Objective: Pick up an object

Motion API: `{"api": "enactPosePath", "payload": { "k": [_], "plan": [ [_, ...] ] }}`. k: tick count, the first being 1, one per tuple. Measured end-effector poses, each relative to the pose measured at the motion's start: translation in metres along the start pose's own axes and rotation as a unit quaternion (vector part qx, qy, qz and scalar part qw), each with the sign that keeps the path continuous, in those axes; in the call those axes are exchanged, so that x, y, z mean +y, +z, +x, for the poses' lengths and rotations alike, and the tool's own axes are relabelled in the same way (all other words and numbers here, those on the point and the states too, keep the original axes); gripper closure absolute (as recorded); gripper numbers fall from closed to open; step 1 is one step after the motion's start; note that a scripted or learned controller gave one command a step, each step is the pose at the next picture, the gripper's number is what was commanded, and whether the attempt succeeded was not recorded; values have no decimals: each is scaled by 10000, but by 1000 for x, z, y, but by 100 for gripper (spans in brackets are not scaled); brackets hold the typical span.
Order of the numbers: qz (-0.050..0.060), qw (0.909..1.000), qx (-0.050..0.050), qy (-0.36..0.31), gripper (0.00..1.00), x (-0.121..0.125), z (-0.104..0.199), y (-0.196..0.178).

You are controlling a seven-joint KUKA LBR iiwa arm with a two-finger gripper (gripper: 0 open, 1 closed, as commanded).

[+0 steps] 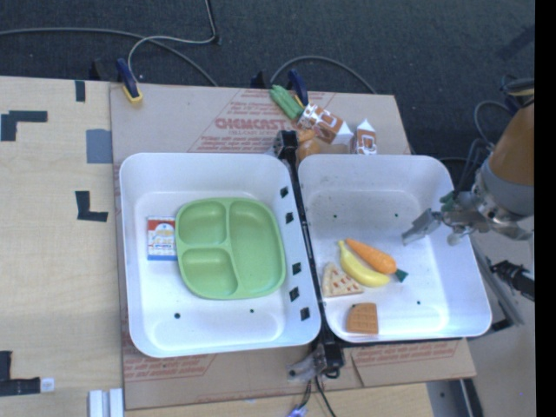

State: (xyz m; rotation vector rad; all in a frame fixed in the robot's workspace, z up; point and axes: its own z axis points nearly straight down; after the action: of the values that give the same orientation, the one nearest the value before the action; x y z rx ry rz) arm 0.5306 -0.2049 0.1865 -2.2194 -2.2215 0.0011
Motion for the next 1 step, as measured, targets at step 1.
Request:
{"api": "enactPosePath", "payload": {
  "k": [1],
  "plan": [
    [7, 10000, 4, -4, 0, 32, 60, 64]
  ]
}}
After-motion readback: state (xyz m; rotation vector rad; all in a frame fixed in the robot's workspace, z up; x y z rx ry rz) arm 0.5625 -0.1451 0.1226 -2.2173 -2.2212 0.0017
